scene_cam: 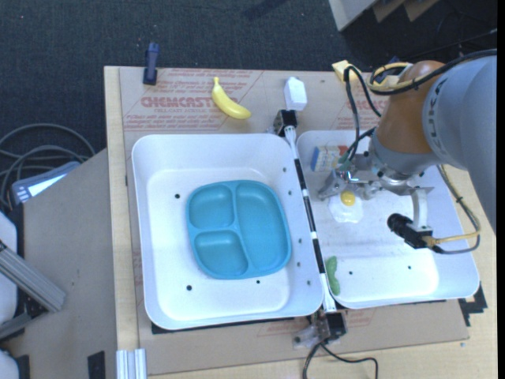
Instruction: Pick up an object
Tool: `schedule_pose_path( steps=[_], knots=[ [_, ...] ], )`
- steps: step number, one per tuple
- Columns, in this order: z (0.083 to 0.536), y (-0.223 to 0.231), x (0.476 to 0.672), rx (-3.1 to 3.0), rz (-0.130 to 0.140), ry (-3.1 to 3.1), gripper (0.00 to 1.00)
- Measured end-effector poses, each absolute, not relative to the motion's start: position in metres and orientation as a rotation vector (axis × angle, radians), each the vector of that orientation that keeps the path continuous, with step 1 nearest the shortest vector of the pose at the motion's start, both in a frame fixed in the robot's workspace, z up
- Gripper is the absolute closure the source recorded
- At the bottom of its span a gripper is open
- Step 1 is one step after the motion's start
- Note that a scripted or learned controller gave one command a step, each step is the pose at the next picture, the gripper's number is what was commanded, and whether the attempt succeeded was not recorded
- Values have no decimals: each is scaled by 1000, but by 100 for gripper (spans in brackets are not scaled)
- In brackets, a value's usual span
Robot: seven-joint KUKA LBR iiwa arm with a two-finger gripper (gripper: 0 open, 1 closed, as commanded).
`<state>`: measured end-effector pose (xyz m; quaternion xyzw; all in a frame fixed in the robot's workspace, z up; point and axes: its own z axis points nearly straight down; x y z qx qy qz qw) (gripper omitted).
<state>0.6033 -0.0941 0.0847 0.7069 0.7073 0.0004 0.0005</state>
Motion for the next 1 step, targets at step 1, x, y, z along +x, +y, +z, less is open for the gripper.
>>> schedule_pose_path(
  steps=[1],
  knots=[
    [96,-95,605,2217,6,2216,100]
  ],
)
